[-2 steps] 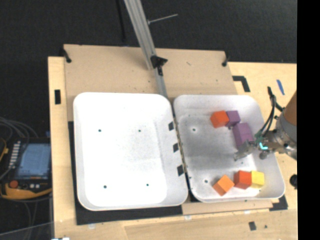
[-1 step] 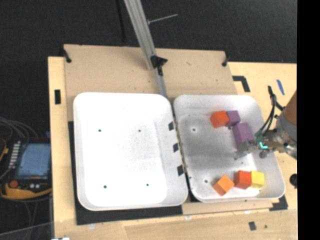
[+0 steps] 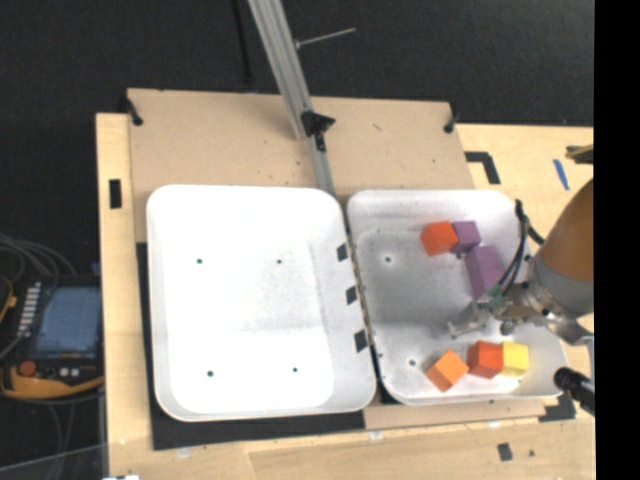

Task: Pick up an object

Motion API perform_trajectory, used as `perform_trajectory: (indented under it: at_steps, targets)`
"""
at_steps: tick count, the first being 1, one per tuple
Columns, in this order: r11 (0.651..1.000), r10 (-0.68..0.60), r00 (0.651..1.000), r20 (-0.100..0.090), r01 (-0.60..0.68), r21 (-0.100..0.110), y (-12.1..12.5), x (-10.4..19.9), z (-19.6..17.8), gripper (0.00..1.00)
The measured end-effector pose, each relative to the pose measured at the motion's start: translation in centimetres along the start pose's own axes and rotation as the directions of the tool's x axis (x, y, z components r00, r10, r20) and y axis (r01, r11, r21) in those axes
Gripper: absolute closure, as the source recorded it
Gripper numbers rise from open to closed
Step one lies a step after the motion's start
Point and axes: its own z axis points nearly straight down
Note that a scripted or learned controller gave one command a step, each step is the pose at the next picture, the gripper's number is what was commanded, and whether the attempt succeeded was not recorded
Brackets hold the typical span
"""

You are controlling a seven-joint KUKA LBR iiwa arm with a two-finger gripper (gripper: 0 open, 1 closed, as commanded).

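Surroundings of the work area, seen from above at a slant. A pale wooden bench top [image 3: 250, 448] rests on a dark, finely textured black floor [image 3: 100, 28] that fills the upper and left parts of the view. A tan fibreboard sheet [image 3: 230, 138] lies on the bench, held by small black corner clips [image 3: 133, 119]. A slanted grey metal rail [image 3: 282, 53] crosses from the top edge down to a black bracket [image 3: 317, 124] on the sheet. At far left, a handheld control pendant with a blue screen [image 3: 60, 328] lies beside grey cables [image 3: 40, 258]. Lighting is even and diffuse.
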Motion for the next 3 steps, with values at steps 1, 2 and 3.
perform_trajectory:
  at_steps: [1,2,3]
  targets:
    - [1.0,0.001,1.0,0.002,-0.001,-0.007,0.1,-0.2,4.4,0.0]
    - [1.0,0.008,1.0,0.003,-0.008,-0.013,0.3,-0.3,3.2,1.0]
    - [1.0,0.006,1.0,0.003,-0.006,-0.01,0.3,-1.2,-1.3,1.0]
